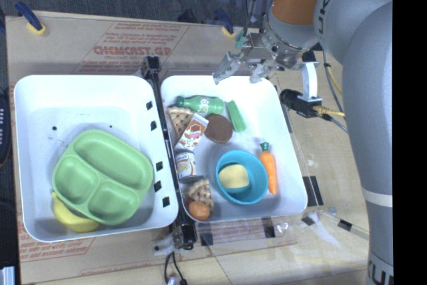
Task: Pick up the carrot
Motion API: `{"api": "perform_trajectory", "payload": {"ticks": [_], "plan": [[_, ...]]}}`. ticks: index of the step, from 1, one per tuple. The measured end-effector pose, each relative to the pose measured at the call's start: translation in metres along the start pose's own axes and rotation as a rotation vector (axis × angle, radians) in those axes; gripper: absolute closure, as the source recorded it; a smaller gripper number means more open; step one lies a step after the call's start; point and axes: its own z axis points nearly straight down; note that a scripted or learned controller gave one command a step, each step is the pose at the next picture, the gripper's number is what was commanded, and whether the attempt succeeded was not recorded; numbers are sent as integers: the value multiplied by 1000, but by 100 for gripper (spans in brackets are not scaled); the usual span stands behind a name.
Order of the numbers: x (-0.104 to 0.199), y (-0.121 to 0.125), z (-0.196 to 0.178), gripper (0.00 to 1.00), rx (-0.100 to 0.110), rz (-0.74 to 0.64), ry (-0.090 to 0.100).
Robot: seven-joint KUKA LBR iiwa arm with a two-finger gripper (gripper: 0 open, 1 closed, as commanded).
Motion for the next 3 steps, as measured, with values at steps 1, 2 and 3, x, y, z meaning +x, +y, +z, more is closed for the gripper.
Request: {"api": "perform_trajectory", "payload": {"ticks": [1, 2, 3], "plan": [[-96, -14, 167, 0, -10, -258, -4], [-93, -121, 164, 0, -37, -192, -12], [-87, -132, 150, 0, -110, -621, -59]]}}
